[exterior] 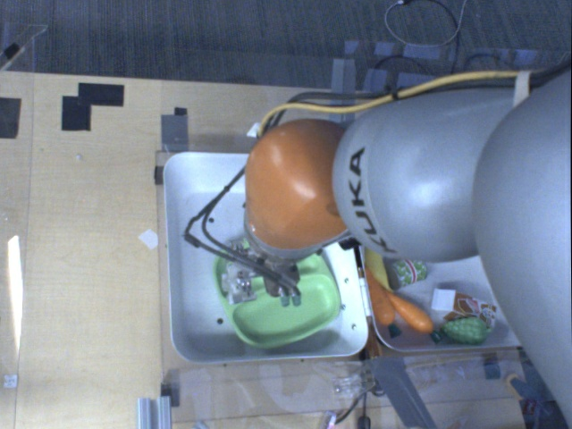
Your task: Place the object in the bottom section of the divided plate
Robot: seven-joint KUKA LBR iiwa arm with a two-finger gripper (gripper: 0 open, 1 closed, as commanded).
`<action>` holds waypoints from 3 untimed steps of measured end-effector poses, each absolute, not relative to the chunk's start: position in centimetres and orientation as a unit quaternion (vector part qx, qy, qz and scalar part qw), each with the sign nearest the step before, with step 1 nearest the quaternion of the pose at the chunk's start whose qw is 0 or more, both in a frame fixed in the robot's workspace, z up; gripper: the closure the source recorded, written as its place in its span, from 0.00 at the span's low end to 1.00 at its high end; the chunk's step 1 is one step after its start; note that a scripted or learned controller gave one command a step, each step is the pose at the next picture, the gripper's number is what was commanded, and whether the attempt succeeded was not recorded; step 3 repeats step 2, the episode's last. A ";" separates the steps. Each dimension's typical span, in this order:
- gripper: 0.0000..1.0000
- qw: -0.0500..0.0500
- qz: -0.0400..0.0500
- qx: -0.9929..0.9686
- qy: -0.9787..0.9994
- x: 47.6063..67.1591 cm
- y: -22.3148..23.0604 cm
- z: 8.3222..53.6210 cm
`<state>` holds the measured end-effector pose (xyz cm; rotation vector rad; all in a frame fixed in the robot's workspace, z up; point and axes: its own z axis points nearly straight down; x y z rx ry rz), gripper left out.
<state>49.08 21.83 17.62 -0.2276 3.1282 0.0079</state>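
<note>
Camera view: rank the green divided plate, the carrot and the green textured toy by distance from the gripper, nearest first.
1. green divided plate, in the left bin, directly under the gripper.
2. carrot, in the right bin, just past the divider between the bins.
3. green textured toy, farther right in the same bin, beyond the carrot.

The arm point(420, 186) covers most of the green divided plate point(295, 315), so its sections cannot be told apart. The gripper point(264, 284) sits low over the plate. The right bin point(447, 342) is largely hidden under the arm, and the carrot point(407, 311) and green toy point(465, 331) show only partly.
</note>
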 end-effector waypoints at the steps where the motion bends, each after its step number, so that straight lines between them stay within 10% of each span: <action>1: 0.00 0.002 0.003 -0.073 0.997 49.1 21.8 17.6; 2: 1.00 0.004 0.004 -0.071 0.997 49.3 22.0 18.5; 3: 1.00 0.004 0.004 -0.071 0.997 49.3 22.0 18.5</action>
